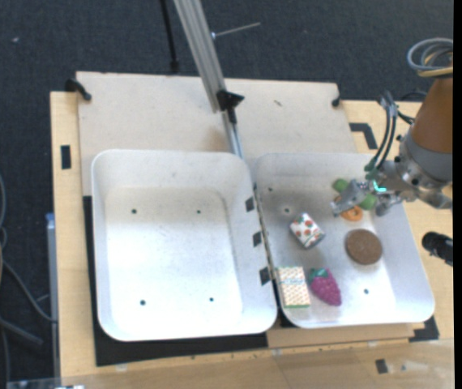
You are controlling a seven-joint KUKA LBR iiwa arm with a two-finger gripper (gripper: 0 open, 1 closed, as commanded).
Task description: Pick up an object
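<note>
There are two white bins on the bench, side by side. The left bin (pixel 174 245) has no toys showing in it. The right bin (pixel 401 286) has the toys.

The arm (pixel 435 128) comes in from the right. It has one gripper (pixel 359 194), low over the far part of the right bin. A small green light glows on it. I cannot tell how the gripper is set, because it is too small and blurry.

Right at the tip of the gripper are one green thing (pixel 344 187) and one small orange thing (pixel 351 212). The green thing sits on the left side of the tip and the orange thing is just under it. They look like they touch the gripper, but I cannot tell if it holds them.

Four more toys are in the same bin. One round brown disc (pixel 364 246) lies just in front of the gripper, near it. One little white block with red spots (pixel 305 231) is tipped on its side, to the left of the gripper and a bit nearer the front. One purple bumpy fruit (pixel 326 287) lies well in front of the gripper, near the front wall. One small box with green and yellow on it (pixel 294 287) lies right beside the purple fruit, on its left, and looks like it touches it.

One silver pole (pixel 203 47) stands behind the bins, far to the left of the gripper.
</note>
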